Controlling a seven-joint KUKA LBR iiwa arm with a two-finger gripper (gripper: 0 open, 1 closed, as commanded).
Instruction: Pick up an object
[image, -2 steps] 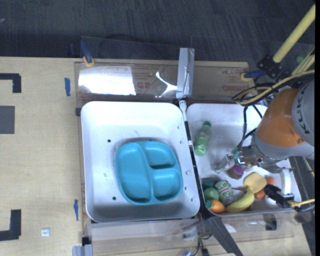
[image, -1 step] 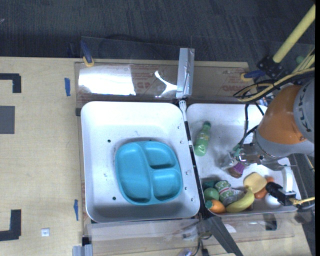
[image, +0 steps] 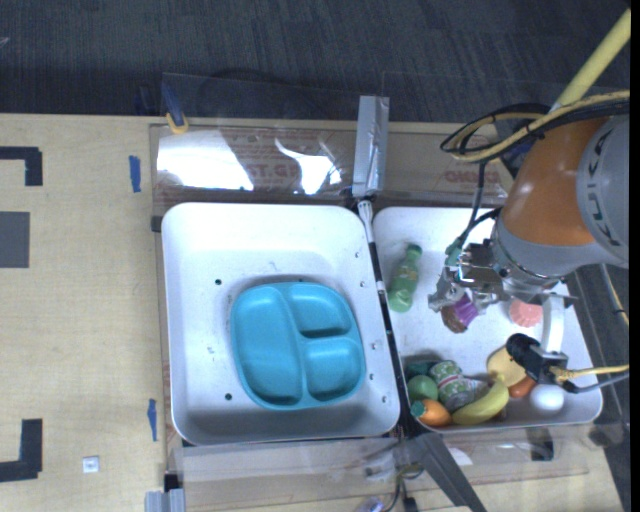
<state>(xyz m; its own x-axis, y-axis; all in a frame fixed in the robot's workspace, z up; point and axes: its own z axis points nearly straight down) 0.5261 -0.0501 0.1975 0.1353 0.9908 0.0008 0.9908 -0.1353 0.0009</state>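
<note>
- Pale wooden surface (image: 80, 330) carries two shallow white bins side by side, with dark floor beyond its far edge.
- Left bin (image: 190, 250) holds a blue divided tray (image: 297, 342) lying flat near its middle.
- Right bin (image: 425, 225) is the landmark for what follows; it touches the left bin along a shared edge.
- Against the right bin's left wall lies a green bottle (image: 405, 278), tilted, cap toward the far side.
- Along the right bin's near wall sits a heap of toy food: a yellow banana (image: 482, 404), an orange piece (image: 434, 410), a green piece (image: 422, 387) and a white egg-like ball (image: 547, 398), all touching or just beside one another.
- A pink object (image: 526, 313) rests toward the bin's right side.
- The grey arm with its orange band (image: 550, 185) reaches over the right bin's middle.
- The pincer (image: 460, 305) hangs over the bin's centre, with a small purple object (image: 460, 315) at its tips; whether the fingers grip it, I cannot tell.
</note>
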